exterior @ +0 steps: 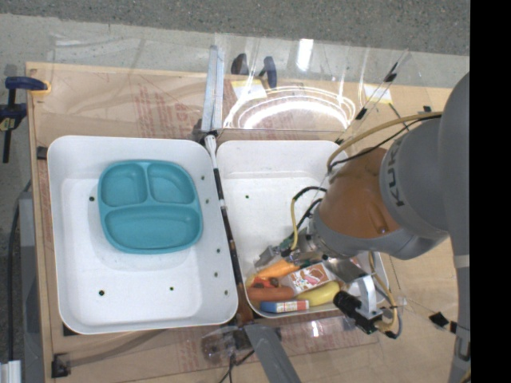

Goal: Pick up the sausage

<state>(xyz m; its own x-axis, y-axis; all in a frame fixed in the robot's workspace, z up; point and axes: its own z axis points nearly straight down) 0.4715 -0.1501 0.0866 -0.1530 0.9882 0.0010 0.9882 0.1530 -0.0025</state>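
on the arm (415, 190), white letters "ku" are readable.

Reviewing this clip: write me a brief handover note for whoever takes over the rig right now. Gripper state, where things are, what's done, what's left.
Gripper: low over the toy food pile at the near edge of the right white bin; the wrist hides its state.
Reddish-orange toy sausage: lying in the pile, beside the yellow toy banana and orange toy carrot.
Left white bin: holds the teal divided plate.
Done: approach only.
Left: grasp and lift the sausage.
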